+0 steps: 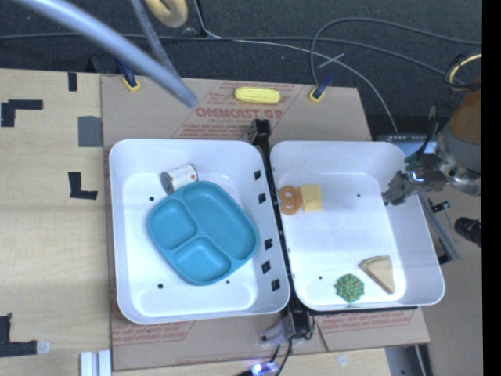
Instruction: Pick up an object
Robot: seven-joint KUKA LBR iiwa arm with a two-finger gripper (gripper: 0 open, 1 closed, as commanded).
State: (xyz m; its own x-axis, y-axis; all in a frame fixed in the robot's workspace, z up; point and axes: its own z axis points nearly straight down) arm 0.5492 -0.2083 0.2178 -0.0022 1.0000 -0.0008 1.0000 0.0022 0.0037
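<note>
Two shallow white plastic bins (pixel 125 233) sit on brown cardboard (pixel 227 112) atop a pale wooden table (pixel 47 225); at three o'clock, the hand (pixel 403 180), grip unreadable.

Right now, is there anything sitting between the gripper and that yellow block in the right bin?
Nothing visible. The gripper sits at the right bin's right rim, and only bare bin floor lies between it and the yellow block. The orange ring touches the block's far, left side, out of the way.
</note>
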